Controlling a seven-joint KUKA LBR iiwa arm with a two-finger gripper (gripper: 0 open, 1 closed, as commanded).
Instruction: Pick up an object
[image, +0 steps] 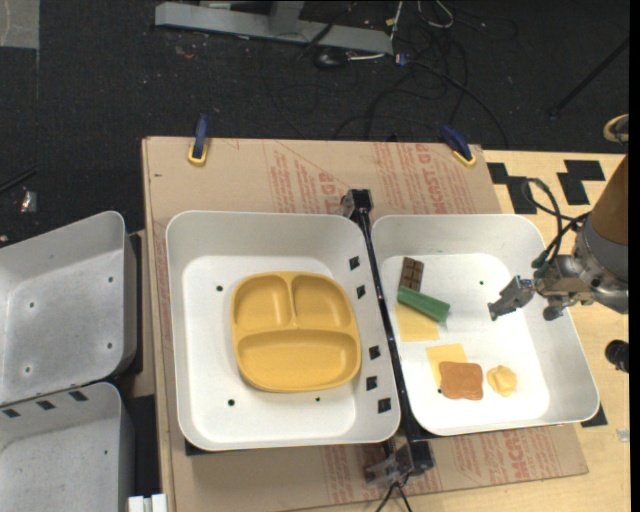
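Note:
The right bin (520, 240) holds several food toys. A brown chocolate bar (412, 272) lies at the upper left, with a green block (423, 302) just below it resting on a pale yellow slice (416, 324). Nearer the front are a yellow square (447, 353), a brown toast piece (461, 380) and a small yellow lump (501, 379). My gripper (530, 303) hovers over the bin's right half, to the right of the green block and above the lump. It is open, with only white bin floor showing between its fingers.
The left bin (190, 300) contains a yellow divided plate (296, 331). A black divider (378, 320) runs between the two bins. Grey metal trays (60, 300) sit off the bench to the left. Blue-yellow clamps (199, 140) hold the cardboard base at the back.

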